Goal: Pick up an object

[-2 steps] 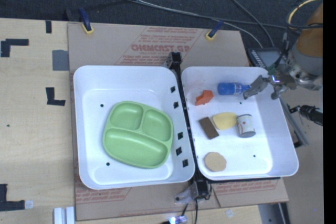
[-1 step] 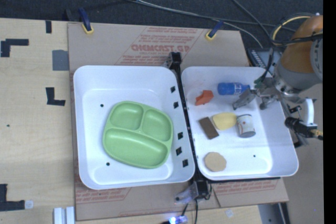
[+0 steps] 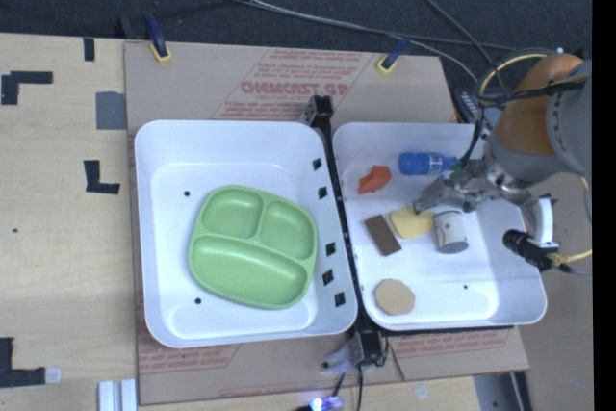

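Bench (image 3: 58, 207): pale wood surface with black tape marks along the left side; a brown cardboard sheet (image 3: 289, 82) lies under both bins, held by two blue-and-yellow clamps at its far edge.
Left bin (image 3: 159, 149): shallow, white; holds a green divided plate (image 3: 254, 246) with three compartments, lying flat near the middle.
Right bin (image 3: 510, 303): shallow, white, touching the left bin along a black-clipped seam.
Contents of the right bin, left to right — a small red-orange piece (image 3: 374, 178) at the far left; a brown rectangular block (image 3: 382, 234) below it; a round tan disc (image 3: 394, 297) near the front wall; a pale yellow piece (image 3: 411, 224) just beside the brown block; a blue bottle (image 3: 422, 164) lying on its side toward the far wall.
Gripper (image 3: 449, 231): low over the middle of the right bin, just right of the yellow piece; whether its jaws are spread or pressed together cannot be told, and nothing shows pinched in it.
Arm (image 3: 539, 125): grey with an orange band, entering from the right over the bin's far right corner.
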